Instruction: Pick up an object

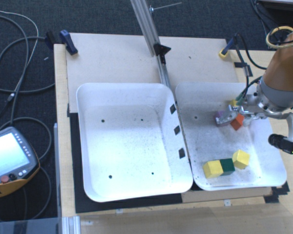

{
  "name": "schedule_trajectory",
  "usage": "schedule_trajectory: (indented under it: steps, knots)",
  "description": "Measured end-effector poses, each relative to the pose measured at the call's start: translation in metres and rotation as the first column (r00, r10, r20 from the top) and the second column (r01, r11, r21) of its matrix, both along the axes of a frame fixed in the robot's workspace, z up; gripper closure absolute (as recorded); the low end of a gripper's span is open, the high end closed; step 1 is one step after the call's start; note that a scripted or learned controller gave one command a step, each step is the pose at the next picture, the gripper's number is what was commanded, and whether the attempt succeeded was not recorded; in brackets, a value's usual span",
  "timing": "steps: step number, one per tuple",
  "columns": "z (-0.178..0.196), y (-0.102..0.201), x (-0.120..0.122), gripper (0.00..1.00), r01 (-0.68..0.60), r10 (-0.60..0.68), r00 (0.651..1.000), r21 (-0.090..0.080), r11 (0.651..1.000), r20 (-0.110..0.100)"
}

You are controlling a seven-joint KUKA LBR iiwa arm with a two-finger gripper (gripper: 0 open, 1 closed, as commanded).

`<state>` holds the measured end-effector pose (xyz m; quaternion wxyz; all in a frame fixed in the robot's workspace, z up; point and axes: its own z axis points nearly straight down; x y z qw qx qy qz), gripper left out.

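My gripper (229, 117) hangs low over the upper middle of the right bin (200, 106), on the grey arm with its orange band coming in from the right. An orange block (238, 123) lies right against the gripper's lower right side. A small purple piece (219, 116) sits at its left side. I cannot see whether either one is held. Near the bin's front edge lie a yellow block (213, 168), a green block (227, 165) touching it, and a second yellow block (241, 158) just to the right.
The left bin (126, 140) stands beside the right one, sharing a raised divider wall with black clips (177, 129). A slanted metal rail (146, 23) crosses the back of the bench. Cables and a teach pendant (9, 160) lie off the bench at left.
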<state>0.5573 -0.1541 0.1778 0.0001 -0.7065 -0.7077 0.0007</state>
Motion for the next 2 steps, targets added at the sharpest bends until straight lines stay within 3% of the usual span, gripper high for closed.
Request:
schedule_trajectory:
  steps: [1, 2]
  knots:
    - [-0.049, -0.009, 0.042, 0.0, 0.001, -0.001, 1.0, 0.0, 1.0, 0.005]
    - [-0.079, 0.03, 0.067, 0.0, -0.003, 0.003, 1.0, 0.001, 1.0, 0.002]
